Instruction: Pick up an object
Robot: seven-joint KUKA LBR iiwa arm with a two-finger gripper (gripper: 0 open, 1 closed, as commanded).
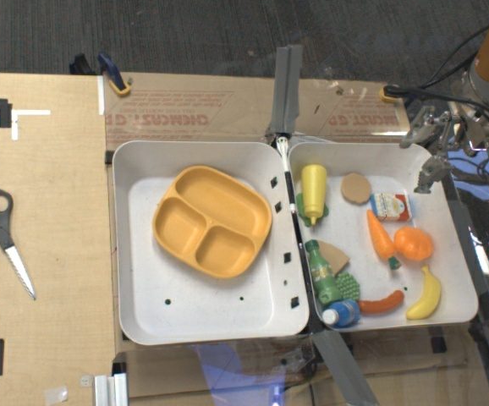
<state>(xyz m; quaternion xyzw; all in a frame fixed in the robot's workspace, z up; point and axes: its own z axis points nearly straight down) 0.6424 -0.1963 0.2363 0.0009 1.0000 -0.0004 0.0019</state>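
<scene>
Gripper (435,155) is poised above the right bin's (460,252) far-right corner, finger state not discernible. The milk carton (391,206) lies nearest, just below-left of it.

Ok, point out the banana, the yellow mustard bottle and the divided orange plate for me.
banana (425,295), camera view, middle of its curved body
yellow mustard bottle (313,189), camera view, middle of the bottle's body
divided orange plate (195,181), camera view, floor of its largest compartment
</scene>
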